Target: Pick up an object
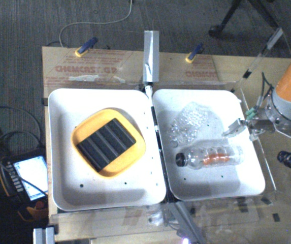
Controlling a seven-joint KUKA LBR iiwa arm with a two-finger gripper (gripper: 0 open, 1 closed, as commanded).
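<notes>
Right bin (247, 184), plastic bottle (208, 158) just below-left of the gripper (244, 126); gripper state unclear.

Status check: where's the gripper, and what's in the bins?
Gripper over right bin's right edge, nothing between its fingers. Clear bottle lying on its side, crumpled plastic wrap behind it. Yellow and black tray in left bin.

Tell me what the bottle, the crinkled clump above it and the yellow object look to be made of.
The bottle looks like clear thin plastic: see-through, glossy, dark cap, orange patch inside. The crinkled clump is probably transparent film or bubble wrap, judging by its pebbled glints. The yellow object seems moulded matte plastic or rubber with black ribbed pads; the exact material is unclear.
</notes>
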